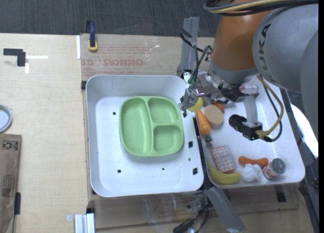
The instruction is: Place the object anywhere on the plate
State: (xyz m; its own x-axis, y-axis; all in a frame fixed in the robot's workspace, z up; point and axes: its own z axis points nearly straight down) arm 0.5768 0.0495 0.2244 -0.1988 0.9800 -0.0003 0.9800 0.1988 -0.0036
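Camera view looks down on the green plate [152,125], which lies flat in the middle of the left bin [93,141] with its three compartments bare. That leaves any of them free as a landing spot.

The gripper [190,101] hangs just right of the plate's upper right corner, over the wall where the two bins meet. A small yellow piece [197,105] sits right against it on the side away from the plate. This is probably the object meant for the plate, since the tool is closest to it. Whether the gripper is open, closed or gripping that piece cannot be told, because the wrist and cables hide the tip. It is also unclear whether the piece is lifted or resting in the right bin [288,146].

The other items lie further right of the plate. A carrot [203,123] sits just past the plate's right edge, and a banana [224,177] lies beyond its lower right corner, both apart from the tool.

The arm [263,34] leans in from the plate's far right, so the wrist has a short run leftward to reach the plate. If the piece is held, the likely risk is clipping the bin wall on the way across.
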